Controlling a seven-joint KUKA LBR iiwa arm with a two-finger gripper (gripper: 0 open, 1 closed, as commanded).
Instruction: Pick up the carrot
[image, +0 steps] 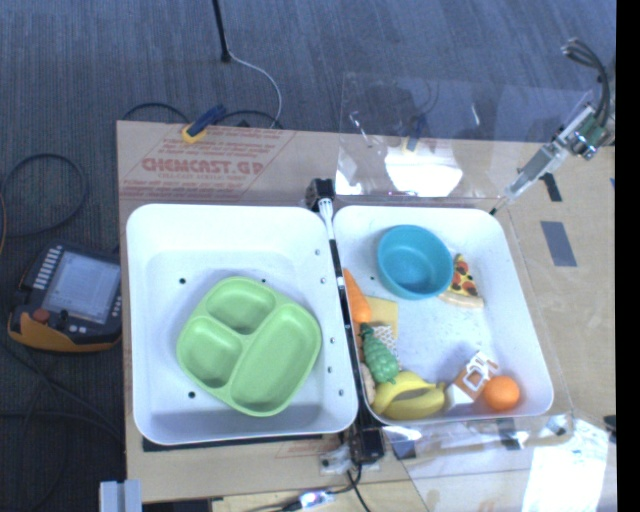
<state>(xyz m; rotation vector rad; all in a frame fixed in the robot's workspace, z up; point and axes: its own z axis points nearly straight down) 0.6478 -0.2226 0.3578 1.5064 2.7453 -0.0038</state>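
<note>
Approach not begun: gripper (520, 185) far right, clear of the bins.

Whether the claw is open, I cannot tell. The carrot (355, 297) lies against the right bin (520, 290)'s left wall, above the cheese slice (385, 315); next it likely needs a reach left and down.

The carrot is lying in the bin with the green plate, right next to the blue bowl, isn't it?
Not quite. The camera view shows the carrot in the right bin, by its left wall, next to the blue bowl. The green plate sits in the left bin.
</note>
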